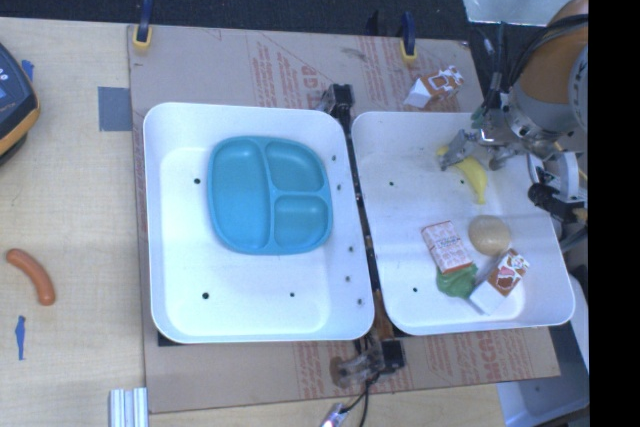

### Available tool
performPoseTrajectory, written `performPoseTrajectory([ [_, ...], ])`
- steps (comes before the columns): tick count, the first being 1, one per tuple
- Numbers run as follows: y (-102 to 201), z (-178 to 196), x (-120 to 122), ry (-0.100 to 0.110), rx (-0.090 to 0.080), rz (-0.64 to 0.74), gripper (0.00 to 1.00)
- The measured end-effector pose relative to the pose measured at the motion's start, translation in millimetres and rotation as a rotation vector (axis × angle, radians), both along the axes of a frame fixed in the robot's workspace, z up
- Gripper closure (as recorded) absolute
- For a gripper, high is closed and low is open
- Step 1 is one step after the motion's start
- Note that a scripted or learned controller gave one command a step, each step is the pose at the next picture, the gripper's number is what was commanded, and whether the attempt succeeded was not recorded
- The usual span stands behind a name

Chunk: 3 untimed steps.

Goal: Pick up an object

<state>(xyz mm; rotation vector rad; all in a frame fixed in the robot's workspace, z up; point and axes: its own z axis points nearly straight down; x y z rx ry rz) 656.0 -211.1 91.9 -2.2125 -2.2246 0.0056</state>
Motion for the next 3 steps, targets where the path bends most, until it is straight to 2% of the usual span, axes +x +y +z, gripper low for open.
performPoseTrajectory([
  [1,22.8,0.2,0.3,-0.001,0.0,0.001,0.0],
  [2,-1.0,82.3,1.1,-0.006,-0.002,-0.002,0.0],
  [3,6.6,15.2,-0.4,0.0,0.0,0.001,0.0],
])
